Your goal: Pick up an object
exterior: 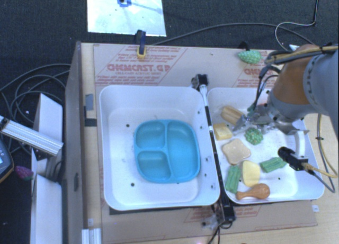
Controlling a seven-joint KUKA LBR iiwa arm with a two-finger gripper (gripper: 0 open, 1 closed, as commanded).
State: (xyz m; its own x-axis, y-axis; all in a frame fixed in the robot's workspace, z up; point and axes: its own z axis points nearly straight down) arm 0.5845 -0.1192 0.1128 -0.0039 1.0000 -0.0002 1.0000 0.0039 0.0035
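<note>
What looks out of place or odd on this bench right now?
One thing: a green knobbly toy lies on the cardboard behind the right bin, outside both bins, while the other play-food pieces lie inside that bin. The blue divided plate sits flat in the left bin.

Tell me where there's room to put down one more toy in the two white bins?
The left white bin has bare floor around the blue divided plate, widest along its far wall and left side. The right white bin is crowded: toy foods lie close together beneath the robot's hand. Its freest patch is the near right corner, beyond the green block.
</note>
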